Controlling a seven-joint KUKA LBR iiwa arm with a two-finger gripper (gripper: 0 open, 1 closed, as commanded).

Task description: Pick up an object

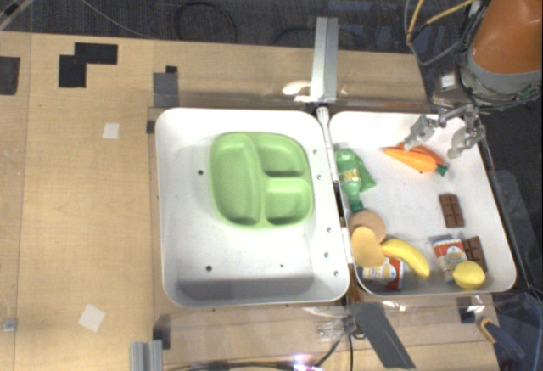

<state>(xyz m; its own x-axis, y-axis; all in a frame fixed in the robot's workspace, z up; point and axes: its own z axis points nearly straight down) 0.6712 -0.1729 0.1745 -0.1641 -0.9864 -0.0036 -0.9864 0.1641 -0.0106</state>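
Arm comes in from the right, orange band above the wrist, gripper [444, 131] hanging over the back right corner of the right bin [501, 216]. Its two metal fingers [420, 130] stand well apart, nothing between them. Just below and between the fingertips lies a toy carrot [413, 158], orange with a green stub at its right end, lying crosswise on the bin floor; whether a fingertip touches it I cannot tell from here. Left of the carrot, against the bin's left wall, a green crinkly packet [351, 171]. Further forward, a brown chocolate bar [451, 210] by itself near the right wall. At the front of the bin things crowd together: a tan rounded piece [366, 222], a yellow-orange piece [366, 247] touching it, a banana [407, 255] lying over a small can [388, 275], then a small labelled carton [449, 254], a second chocolate piece [473, 248] and a lemon [469, 274]. The left bin [182, 216] holds a green divided tray [260, 178], three compartments, sitting toward the back. Both bins rest on the wooden desk [76, 216].
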